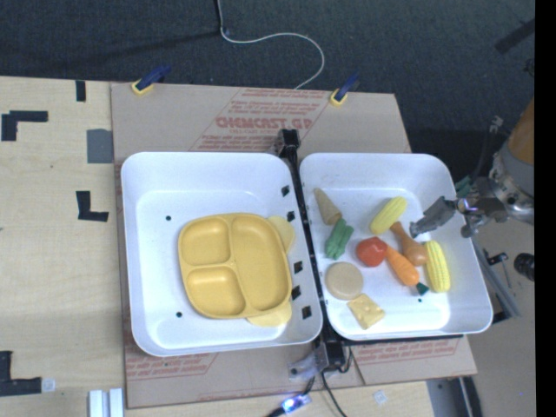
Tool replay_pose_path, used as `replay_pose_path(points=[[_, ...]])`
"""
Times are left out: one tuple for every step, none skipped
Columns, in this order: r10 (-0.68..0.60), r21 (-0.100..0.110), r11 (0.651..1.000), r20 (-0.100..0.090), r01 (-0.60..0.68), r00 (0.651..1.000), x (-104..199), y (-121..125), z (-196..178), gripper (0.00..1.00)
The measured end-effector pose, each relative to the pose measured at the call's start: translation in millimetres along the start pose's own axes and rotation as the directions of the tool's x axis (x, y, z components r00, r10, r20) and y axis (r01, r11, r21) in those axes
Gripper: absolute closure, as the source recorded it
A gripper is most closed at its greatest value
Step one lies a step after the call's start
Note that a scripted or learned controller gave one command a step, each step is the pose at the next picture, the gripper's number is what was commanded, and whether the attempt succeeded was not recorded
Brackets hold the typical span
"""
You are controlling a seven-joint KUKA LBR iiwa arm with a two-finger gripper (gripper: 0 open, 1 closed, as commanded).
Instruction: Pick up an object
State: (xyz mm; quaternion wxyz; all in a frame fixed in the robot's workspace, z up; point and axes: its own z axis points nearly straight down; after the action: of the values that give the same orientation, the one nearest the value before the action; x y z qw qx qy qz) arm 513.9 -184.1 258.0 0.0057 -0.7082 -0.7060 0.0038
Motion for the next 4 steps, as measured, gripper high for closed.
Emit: replay_pose_path(points=[[-0.004,-0.012,1.0,0.003,0.004,1.0,0.4,2.2,-6.3,0.0],[-0.005,-0.008,1.0,0.002,0.005,1.0,4.0,2.8,37.4,0.0],[-0.005,-0.007,1.0,0.001,0.005,1.0,7.2,-0.3,81.8,0.0],[-0.003,-0.006,1.0,0.001,0.003,1.0,0.9,-8.3,134.5,0.0]])
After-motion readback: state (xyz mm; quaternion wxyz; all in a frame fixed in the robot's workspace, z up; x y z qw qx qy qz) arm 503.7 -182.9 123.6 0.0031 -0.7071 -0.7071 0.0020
